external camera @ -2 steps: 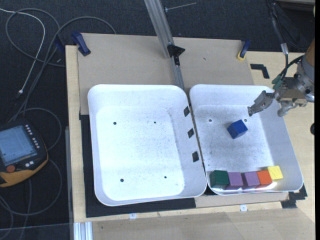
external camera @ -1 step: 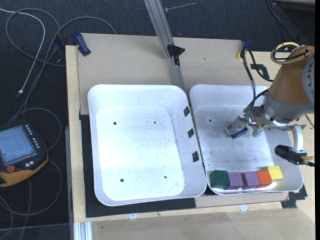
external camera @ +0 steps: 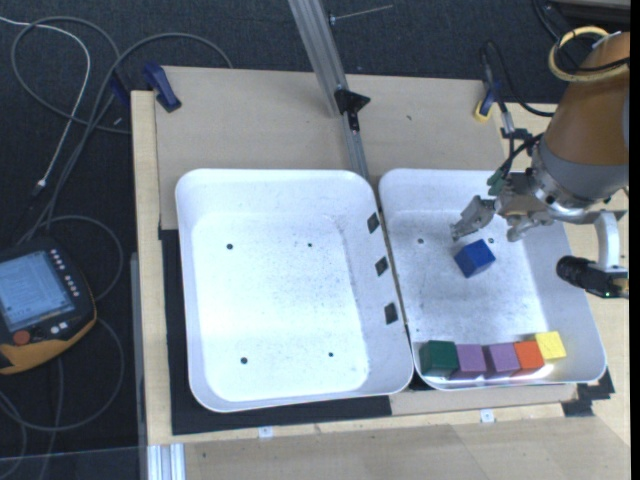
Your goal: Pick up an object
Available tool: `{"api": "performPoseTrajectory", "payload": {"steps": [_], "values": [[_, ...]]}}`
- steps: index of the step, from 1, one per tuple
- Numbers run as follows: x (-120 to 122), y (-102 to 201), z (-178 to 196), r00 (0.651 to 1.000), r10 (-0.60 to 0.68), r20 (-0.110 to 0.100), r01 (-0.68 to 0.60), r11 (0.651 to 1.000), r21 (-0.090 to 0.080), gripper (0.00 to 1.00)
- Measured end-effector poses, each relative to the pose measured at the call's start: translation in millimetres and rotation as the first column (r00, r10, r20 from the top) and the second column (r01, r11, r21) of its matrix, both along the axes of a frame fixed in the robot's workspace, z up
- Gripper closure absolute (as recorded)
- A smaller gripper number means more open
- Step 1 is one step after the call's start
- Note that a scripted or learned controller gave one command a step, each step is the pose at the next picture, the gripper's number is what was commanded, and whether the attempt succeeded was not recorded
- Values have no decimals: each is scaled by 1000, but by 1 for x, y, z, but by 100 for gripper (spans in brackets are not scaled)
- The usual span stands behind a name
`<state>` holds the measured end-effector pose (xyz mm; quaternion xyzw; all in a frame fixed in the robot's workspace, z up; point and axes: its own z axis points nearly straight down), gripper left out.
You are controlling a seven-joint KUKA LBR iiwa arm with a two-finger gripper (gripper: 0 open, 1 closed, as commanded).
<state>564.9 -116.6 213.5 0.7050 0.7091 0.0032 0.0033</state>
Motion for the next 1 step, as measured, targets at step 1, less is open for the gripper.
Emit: {"api": "performPoseTrajectory", "payload": {"steps": [1], "values": [[-10,-67,-119,1000,-9,-18,9,1000,2,0]]}}
